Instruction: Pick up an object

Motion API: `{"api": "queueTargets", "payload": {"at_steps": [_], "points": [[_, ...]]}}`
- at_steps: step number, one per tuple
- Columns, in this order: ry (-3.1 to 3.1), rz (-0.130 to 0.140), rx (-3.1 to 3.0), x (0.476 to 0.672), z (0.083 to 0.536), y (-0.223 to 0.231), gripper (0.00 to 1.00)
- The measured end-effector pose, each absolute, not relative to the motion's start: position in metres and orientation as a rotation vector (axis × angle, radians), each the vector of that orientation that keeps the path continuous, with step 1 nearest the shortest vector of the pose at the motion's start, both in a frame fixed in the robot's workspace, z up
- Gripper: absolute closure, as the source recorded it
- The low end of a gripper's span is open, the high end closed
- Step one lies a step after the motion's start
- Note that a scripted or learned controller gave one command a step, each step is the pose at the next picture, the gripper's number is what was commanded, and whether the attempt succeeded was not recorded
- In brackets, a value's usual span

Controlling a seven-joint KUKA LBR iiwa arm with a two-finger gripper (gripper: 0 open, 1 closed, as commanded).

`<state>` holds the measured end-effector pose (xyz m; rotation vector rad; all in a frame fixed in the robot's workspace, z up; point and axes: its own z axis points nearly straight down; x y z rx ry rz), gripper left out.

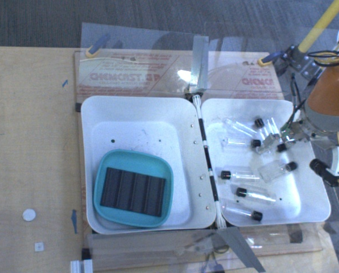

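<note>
Bench (33,124) carried two white bins. We saw clear vials (246,193) with black caps scattered across the right bin (314,209). Gripper (272,142) sat among the upper vials; grip state couldn't be told.

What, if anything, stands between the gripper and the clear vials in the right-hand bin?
Nothing visible does. The gripper is already down among the clear, black-capped vials in the right bin, at its upper right part. The teal tray sits apart in the left bin.
</note>
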<state>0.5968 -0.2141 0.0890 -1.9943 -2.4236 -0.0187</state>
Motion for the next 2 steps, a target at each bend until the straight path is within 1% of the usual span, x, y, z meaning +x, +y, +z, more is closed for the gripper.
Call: {"api": "queueTargets", "payload": {"at_steps": [1, 2], "points": [[-2.485, -0.005, -1.932, 0.630, 0.087, -0.189, 0.00], [-2.491, -0.006, -1.932, 0.631, 0.098, -0.189, 1.00]]}}
